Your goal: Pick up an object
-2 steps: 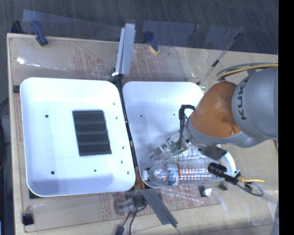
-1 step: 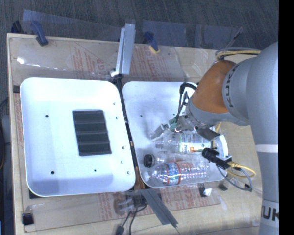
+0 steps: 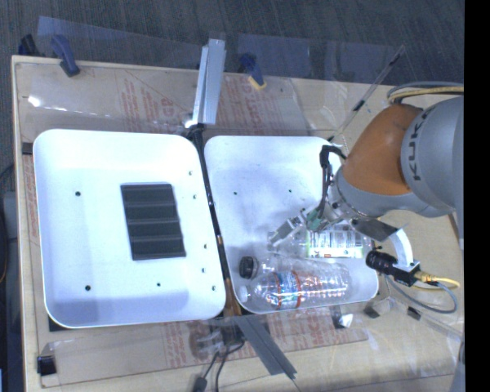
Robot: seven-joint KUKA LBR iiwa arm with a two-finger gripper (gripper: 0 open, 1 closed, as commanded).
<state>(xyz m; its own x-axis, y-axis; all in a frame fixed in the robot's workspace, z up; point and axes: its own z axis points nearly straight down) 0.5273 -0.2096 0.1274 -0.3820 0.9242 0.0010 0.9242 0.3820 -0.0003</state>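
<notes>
Even, bright overhead light, no hard shadows. Both white bins blow out near white: left bin [image 3: 82,219] glares most toward 9 o'clock, w/ a soft grey shadow along its 6 o'clock rim. Clear bottle [image 3: 302,284] shows specular glints. Img slightly soft, low-res; floor at 12 o'clock dim.

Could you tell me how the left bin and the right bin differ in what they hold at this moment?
The left bin holds one dark ribbed rectangular block lying flat near its middle; the right bin holds clear plastic clutter, including a bottle lying on its side at the near edge. The arm reaches over the right bin, with its pincer above the clutter; the left bin has no arm over it. Both are shallow, white and rounded.
</notes>
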